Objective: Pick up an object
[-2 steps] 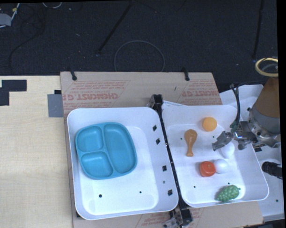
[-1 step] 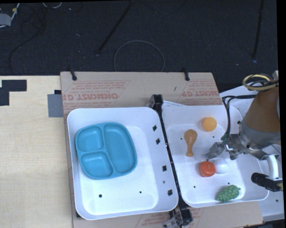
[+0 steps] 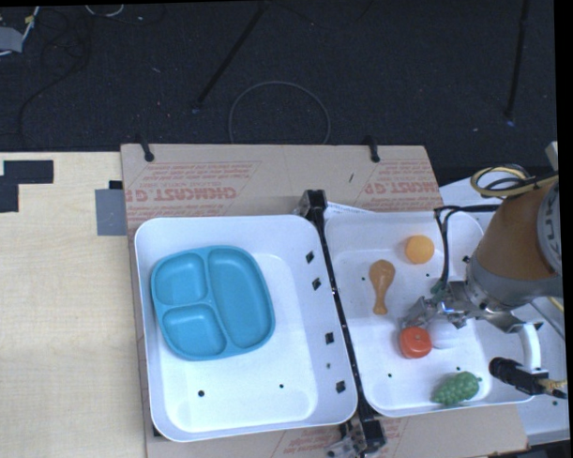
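Two shallow white bins are seen side by side on a sheet of printed cardboard (image 3: pixel 266 182), which lies on a pale wooden bench (image 3: pixel 55 307); beyond the cardboard, dark carpeted floor (image 3: pixel 262 55) with loose cables is visible. The left bin (image 3: pixel 236 404) holds a blue divided tray (image 3: pixel 212 301), set toward its upper left, so that bare white floor is left below and to the right of the tray. In the right bin (image 3: pixel 362 239), the red tomato-like object (image 3: pixel 415 342) is taken as landmark. Above and left of it a tan drumstick-shaped piece (image 3: pixel 381 283) is found, and well above it an orange ball (image 3: pixel 419 249); below and to its right a green leafy item (image 3: pixel 457 388) lies near the bin's lower edge. The gripper (image 3: pixel 438 314) is seen just above and right of the red object, close to it, with the grey arm and orange band (image 3: pixel 512 248) covering the bin's right edge. Whether the gripper is spread or closed cannot be told, and nothing is seen held. Open floor remains left of the red object, toward the divider between the bins.
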Action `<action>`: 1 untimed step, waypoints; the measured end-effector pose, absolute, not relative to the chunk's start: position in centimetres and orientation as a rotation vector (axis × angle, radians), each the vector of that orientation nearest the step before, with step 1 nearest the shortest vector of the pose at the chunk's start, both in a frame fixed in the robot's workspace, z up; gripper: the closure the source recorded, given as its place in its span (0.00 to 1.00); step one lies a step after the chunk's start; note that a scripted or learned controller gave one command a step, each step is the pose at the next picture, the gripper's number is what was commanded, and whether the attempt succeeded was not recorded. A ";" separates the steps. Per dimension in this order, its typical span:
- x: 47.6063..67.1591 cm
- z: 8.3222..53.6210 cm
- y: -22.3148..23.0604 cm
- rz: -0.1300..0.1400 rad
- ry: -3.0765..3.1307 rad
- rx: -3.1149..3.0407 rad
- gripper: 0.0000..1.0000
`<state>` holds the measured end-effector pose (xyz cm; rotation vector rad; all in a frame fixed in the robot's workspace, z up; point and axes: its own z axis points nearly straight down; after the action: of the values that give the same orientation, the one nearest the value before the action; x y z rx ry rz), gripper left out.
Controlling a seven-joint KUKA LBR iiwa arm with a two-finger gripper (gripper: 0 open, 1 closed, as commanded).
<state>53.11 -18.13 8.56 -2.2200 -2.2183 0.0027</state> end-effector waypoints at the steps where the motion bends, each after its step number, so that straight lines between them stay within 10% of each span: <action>1: 53.2 9.8 -18.2 0.001 -2.216 -2.224 1.00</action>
<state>53.18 -18.24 9.84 -2.2244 -2.2159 0.0008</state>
